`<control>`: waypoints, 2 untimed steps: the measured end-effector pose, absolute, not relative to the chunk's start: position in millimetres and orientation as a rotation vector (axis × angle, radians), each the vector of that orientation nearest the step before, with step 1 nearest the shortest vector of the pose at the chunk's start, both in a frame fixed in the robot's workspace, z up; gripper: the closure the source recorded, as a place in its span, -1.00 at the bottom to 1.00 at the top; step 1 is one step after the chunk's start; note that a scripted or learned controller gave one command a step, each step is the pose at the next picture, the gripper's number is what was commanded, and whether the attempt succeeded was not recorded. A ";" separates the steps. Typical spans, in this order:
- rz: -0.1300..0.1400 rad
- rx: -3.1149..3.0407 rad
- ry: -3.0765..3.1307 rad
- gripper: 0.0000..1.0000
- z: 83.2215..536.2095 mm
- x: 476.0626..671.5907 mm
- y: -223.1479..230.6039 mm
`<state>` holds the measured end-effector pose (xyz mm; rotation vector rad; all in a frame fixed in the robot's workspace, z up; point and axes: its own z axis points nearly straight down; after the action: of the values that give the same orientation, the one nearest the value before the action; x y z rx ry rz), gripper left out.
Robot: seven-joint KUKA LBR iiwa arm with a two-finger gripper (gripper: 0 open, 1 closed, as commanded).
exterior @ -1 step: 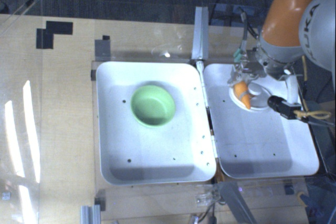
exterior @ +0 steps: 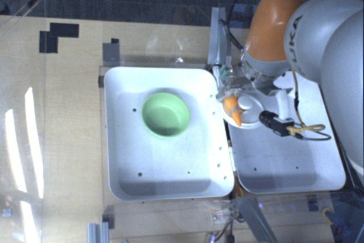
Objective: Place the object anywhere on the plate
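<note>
Nearest the onlooker, along the lower edge of the view, lies the pale wooden bench (exterior: 51, 168), which carries two shallow white bins side by side. The left bin (exterior: 131, 179) has small dark holes in its floor; a green plate (exterior: 165, 114), round and shallow, sits slightly toward 11 o'clock of that bin's centre, touching nothing else. The right bin (exterior: 296, 171) lies at 3 o'clock from the left one, their walls nearly touching.

At 3 o'clock from the plate, over the seam between the two bins, is an orange object (exterior: 232, 109), tapered with its point toward 6 o'clock. It sits just beside a small white round piece (exterior: 247, 106) and directly below the pincer (exterior: 230, 94). Whether the pincer is open or closed on the orange object cannot be told from this angle; the object is well apart from the plate.

A black cable fitting (exterior: 274, 122) with a yellowish lead projects toward 4 o'clock from the wrist. Farther back, the arm's orange band (exterior: 273, 25) rises at 1 o'clock, joined to the large grey body of the arm (exterior: 333, 48).
</note>
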<state>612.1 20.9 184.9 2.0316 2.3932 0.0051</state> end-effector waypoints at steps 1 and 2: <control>0.016 2.104 2.324 1.00 189.0 647.3 78.0; -0.003 2.263 2.181 1.00 148.8 596.9 173.7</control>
<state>596.9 173.7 148.8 2.2630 2.1814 -0.0030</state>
